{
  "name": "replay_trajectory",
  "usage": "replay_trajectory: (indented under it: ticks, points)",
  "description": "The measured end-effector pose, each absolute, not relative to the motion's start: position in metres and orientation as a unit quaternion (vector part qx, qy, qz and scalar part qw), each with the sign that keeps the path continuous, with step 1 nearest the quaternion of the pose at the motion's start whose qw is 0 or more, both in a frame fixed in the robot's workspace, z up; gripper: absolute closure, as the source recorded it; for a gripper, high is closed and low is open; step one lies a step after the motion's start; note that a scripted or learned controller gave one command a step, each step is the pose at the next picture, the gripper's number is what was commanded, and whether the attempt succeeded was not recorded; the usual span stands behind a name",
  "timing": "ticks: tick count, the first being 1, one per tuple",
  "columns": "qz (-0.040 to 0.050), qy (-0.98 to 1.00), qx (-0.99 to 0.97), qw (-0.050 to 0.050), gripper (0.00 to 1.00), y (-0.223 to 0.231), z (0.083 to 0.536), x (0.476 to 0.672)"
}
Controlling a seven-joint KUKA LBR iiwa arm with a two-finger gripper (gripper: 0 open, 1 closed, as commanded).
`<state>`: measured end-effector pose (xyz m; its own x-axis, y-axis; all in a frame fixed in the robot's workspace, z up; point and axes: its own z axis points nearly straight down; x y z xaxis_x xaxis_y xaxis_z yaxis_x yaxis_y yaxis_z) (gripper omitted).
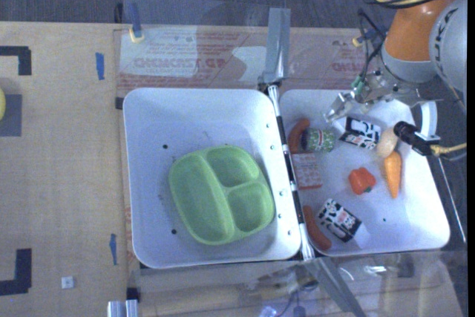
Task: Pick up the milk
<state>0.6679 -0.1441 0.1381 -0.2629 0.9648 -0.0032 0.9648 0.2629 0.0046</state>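
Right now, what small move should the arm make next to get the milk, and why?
Probably lower the tool slightly toward the near milk carton. The tool sits just above-left of that carton in the right bin, with nothing between its fingers.

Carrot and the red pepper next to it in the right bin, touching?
Apart. The camera view shows a strip of white bin floor between the carrot and the red pepper.

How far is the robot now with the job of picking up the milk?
Nothing looks done yet: both cow-patterned milk cartons lie in the right bin, one near the far wall, one near the front. In hand: the gripper hovers just left of the far carton, with nothing visible between its fingers. Left to do: closing on a carton and lifting it.
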Motion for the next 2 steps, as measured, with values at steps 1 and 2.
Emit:
replay_trajectory:
  ticks: [1,2]
  points:
    - [0.0119,0.758,0.652,0.018,0.0,-0.13,0.105,0.652]
    - [0.0004,0.688,0.726,0.002,0.0,-0.153,0.175,0.667]
